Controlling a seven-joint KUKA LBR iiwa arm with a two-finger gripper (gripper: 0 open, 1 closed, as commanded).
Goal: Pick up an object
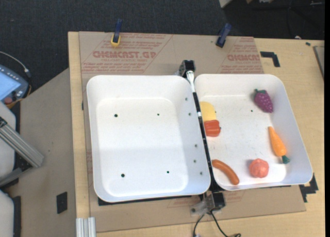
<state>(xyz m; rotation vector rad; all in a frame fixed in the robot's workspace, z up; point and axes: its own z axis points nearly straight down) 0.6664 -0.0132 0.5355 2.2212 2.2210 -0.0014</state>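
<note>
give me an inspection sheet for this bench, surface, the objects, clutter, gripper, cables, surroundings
Surface: brown board bearing left bin and right bin, side by side.
Job's things: all in the right bin: purple grapes, carrot, red tomato, sausage, yellow piece, red-orange piece.
Clutter: two clamps on the board's far edge.
Gripper: fingers too unclear to read.
Cables: cable at the near edge.
Surroundings: dark floor.

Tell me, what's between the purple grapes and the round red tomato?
In the camera view, the orange carrot lies between the purple grapes and the red tomato, slightly toward the right bin's outer edge.
</note>
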